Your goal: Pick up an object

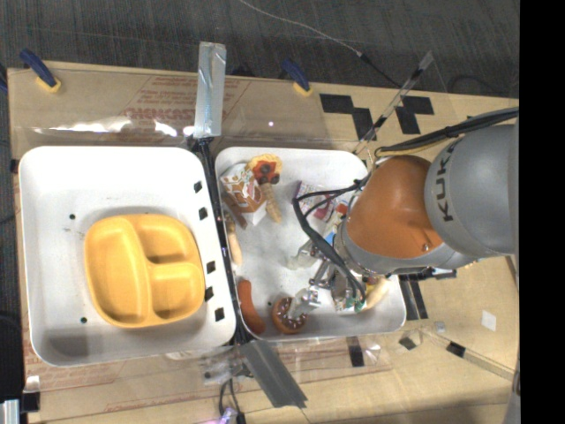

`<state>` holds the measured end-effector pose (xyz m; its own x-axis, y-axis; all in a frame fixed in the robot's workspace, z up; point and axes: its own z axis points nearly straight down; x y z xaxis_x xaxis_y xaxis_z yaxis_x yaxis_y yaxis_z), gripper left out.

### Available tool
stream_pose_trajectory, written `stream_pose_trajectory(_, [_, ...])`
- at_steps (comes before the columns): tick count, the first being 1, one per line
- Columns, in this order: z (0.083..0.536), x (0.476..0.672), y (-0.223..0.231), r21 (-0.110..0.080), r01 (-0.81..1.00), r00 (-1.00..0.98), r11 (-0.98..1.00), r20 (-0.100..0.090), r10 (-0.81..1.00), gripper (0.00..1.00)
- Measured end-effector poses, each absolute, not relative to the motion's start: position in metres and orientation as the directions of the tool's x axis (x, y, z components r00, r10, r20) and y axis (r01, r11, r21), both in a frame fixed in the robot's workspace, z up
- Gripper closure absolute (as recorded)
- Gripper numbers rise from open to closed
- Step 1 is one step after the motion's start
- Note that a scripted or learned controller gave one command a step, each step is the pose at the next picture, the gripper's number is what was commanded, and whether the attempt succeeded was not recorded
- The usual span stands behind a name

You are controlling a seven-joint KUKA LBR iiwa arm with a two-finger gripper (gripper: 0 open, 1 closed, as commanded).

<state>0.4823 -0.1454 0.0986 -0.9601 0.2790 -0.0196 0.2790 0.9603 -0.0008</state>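
The right bin (265, 263) holds several small objects. A clear snack packet (240, 191) and a red and yellow toy (265, 168) lie at its far left. A brown round piece (287, 314) and an orange-red sausage shape (248, 307) rest near its front left corner. My gripper (309, 276) hangs low over the bin's middle, pointing left, just right of and above the brown piece. It looks open, with two silvery fingertips (306, 254) apart and nothing between them. The grey and orange wrist (393, 215) hides the bin's right part.
The left bin (44, 184) holds a yellow divided tray (143, 268). A black divider (216, 237) runs between the bins. Small colourful items (357, 300) peek out under the wrist. Black cables (318, 203) loop beside the arm. Blue clamps (297, 75) hold the board's far edge.
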Motion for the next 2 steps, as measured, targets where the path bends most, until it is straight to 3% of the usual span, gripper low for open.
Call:
stream_pose_trajectory(1, [0.098,0.483,-0.11,0.0,0.256,-0.967,0.967,-0.02,0.256,0.0])
stream_pose_trajectory(2, [0.096,0.508,-0.111,0.001,0.275,-0.961,0.961,-0.003,0.275,0.0])
